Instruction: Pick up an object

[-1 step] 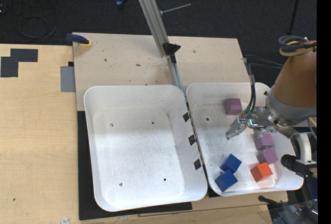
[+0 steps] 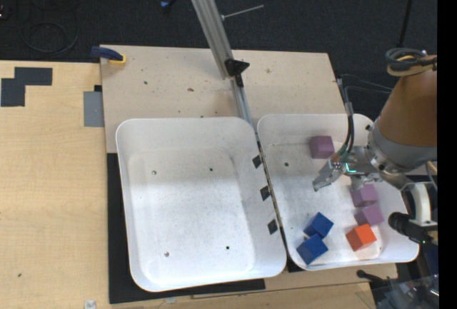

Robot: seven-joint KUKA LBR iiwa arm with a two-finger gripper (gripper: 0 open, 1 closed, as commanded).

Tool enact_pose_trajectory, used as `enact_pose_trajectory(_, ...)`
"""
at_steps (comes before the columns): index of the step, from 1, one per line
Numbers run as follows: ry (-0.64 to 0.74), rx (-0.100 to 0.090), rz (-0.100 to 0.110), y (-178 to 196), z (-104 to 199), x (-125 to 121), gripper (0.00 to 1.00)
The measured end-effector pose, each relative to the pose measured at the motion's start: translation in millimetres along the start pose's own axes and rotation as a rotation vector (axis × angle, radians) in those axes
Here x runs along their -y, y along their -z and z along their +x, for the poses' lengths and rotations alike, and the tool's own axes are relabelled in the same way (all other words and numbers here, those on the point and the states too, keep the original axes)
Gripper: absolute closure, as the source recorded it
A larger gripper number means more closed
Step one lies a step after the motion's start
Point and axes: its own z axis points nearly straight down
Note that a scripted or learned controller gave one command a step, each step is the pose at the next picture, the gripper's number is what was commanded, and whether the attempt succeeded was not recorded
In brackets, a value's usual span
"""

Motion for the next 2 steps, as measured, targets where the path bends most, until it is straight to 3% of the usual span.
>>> enact_pose_trajectory(2, 0.002, -0.001, 0.007, -112.9, -4.7, -3.5, 0.00)
